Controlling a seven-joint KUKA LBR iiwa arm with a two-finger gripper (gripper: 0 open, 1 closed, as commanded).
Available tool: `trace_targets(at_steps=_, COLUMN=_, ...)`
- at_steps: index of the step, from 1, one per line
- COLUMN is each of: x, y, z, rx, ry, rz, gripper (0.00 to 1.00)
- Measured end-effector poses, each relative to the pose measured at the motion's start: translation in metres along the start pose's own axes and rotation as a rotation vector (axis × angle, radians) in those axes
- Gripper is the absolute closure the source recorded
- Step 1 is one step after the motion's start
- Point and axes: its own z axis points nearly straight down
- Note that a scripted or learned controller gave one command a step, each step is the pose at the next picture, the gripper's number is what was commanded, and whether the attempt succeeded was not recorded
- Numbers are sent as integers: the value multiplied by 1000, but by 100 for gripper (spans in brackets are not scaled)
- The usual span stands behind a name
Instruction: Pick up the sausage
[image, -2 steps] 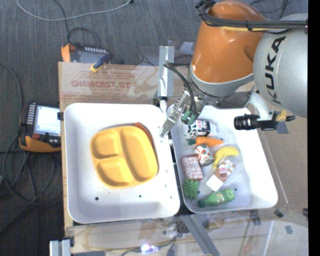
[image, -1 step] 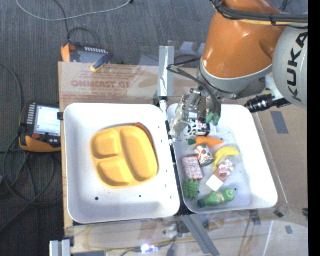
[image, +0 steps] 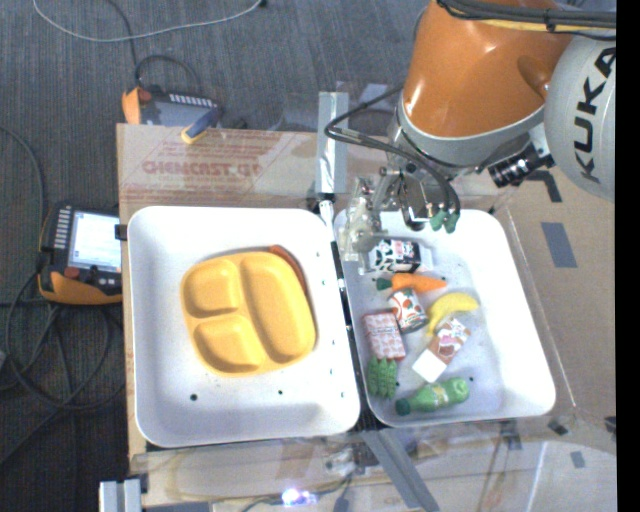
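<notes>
the gripper (image: 402, 203) hangs over the right bin's (image: 520, 300) 11 o'clock corner, its opening impossible to tell; the sausage (image: 288, 259) lies at its 8 o'clock in the left bin (image: 150, 330), tucked against the yellow tray's (image: 248, 310) 1 o'clock edge, axis seemingly 10-to-4

Yellow tray (image: 248, 310) (orange carrot (image: 418, 284)) in white bins (image: 150, 400).

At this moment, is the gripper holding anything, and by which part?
Cannot be told. The gripper hangs over the right bin's far left corner, and nothing is visibly between its fingers.
</notes>
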Motion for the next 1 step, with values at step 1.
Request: trace_targets(at_steps=1, x=-38, y=-28, z=33, rx=0, ry=0, rz=-191, gripper=100)
